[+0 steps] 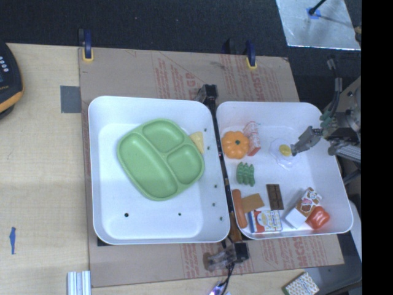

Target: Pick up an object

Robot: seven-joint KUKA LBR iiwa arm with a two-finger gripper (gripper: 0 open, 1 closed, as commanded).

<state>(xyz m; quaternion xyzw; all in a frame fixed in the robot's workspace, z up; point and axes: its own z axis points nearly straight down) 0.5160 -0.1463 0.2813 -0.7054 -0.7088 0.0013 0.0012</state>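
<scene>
The right bin (325, 165) holds several small items. Among them are an orange pumpkin (235, 145), a clear wrapper with red print (252, 136), a small yellow piece on clear plastic (285, 150), a green ridged toy (245, 173) and a dark brown block (274, 196). My gripper (297, 148) reaches in from the right, low over this bin, with its tip right beside the yellow piece. Nothing is visibly lifted.
Along the right bin's front edge lie an orange-brown slab (249, 203), small printed boxes (268, 220) and a red and white packet (313, 211). In the left bin (110, 226) sits a green divided plate (161, 158) with a pale yellow piece (197, 141) at its right edge.
</scene>
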